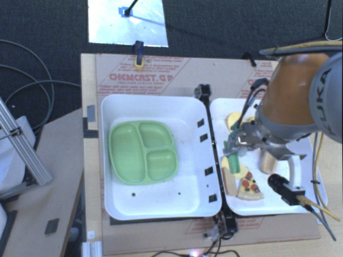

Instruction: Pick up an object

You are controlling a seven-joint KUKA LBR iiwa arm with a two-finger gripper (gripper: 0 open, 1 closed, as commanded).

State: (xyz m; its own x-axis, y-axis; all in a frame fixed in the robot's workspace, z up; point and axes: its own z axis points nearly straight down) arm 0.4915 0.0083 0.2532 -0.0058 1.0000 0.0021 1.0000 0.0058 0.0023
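Bench [161, 74] | left bin [123, 197]: green tray [143, 151] | right bin [268, 206]: pizza slice [250, 187]

"CHEMCAST GP" in red on board [147, 76]; "KUKA" on arm [321, 90]

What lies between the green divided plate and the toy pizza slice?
In the camera view, the two bins' adjoining rims run between the green divided plate and the pizza slice, plus a tan stick-shaped piece beside the slice.

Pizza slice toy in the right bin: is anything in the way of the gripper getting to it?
Nothing visible blocks it. The pizza slice lies uncovered in the right bin, just below the gripper, with a green piece beside it.
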